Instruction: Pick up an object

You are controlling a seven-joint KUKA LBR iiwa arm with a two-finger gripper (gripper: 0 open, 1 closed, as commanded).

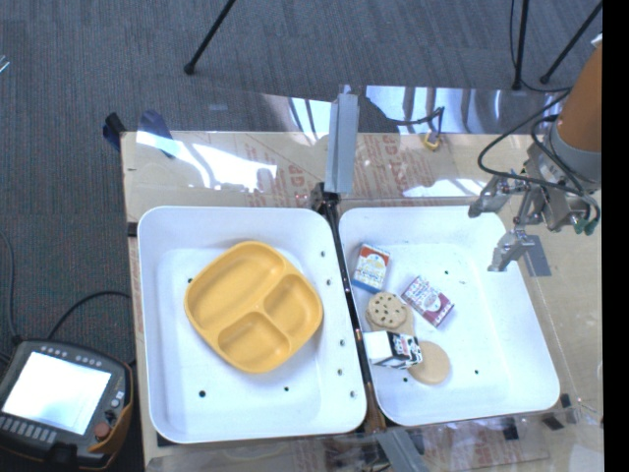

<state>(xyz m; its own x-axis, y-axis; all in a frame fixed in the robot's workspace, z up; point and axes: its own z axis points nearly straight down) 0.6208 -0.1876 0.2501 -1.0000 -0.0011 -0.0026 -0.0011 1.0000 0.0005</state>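
White right bin (511, 362) lies bare beneath end effector (518, 232) at its far edge.

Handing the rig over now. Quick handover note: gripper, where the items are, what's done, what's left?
Gripper: over the right bin's far right corner, nothing between its fingers.
Right bin, left part: blue-and-red carton, chocolate-chip cookie, small purple-edged packet, black-and-white carton, plain tan cookie.
Left bin: yellow divided plate.
Done: nothing picked yet.
Left: choose an item, grasp it and lift it.
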